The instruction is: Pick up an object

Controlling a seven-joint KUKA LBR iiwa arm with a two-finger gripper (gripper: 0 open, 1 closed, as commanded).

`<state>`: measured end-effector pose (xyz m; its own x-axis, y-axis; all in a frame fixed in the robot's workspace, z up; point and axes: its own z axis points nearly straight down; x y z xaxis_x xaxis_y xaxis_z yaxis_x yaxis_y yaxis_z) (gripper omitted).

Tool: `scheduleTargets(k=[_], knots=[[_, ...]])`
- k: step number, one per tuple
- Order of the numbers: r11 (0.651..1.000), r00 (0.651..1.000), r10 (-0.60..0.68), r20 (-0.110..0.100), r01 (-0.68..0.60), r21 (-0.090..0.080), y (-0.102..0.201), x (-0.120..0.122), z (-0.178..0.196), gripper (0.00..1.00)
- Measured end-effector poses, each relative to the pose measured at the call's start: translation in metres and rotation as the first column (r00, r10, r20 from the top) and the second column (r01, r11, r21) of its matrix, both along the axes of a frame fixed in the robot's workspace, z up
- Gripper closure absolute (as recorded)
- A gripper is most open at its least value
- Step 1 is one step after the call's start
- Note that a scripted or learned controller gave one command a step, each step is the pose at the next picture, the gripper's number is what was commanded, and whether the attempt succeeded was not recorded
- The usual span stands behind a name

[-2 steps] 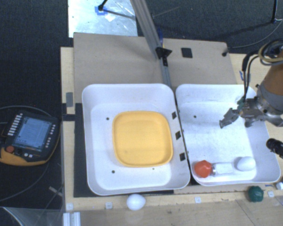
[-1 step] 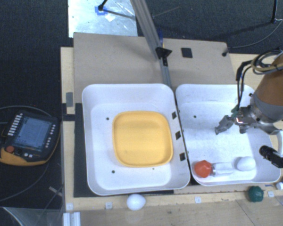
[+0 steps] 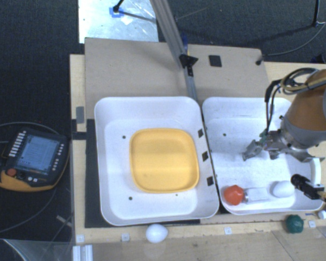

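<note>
Two candidates lie along the right bin's [image 3: 228, 113] near edge — an orange-red ball [image 3: 233, 194] at its left corner, a white egg-shaped object [image 3: 283, 189] further right. My gripper [image 3: 255, 150] hangs mid-bin, well apart from both; I cannot tell its finger state. Both look smooth and rounded — I'd expect them to roll off against the wall.

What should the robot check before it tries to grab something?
1. Things to grab in the right bin: ok, red ball and white egg lie near its front wall.
2. Gripper above that bin: ok.
3. Gripper over a thing: not ok, ball and egg lie nearer the front.
4. Fingers open: cannot tell.
5. Left bin: ok, yellow plate lies flat there.
</note>
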<state>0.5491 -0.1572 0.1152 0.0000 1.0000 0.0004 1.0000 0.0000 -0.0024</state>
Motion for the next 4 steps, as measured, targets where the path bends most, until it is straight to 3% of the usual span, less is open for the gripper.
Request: scheduleTargets(k=[1,2,3,4], knots=[[1.0,1.0,0.0,0.004,0.0,-0.001,0.0,0.001,0.012,1.0],[1.0,1.0,0.001,0.008,-0.001,-0.001,0.004,0.01,0.071,1.0],[1.0,1.0,0.001,0.005,-0.001,-0.001,0.004,0.011,0.093,1.0],[1.0,1.0,0.005,0.003,-0.005,0.001,0.06,-0.001,0.087,1.0]])
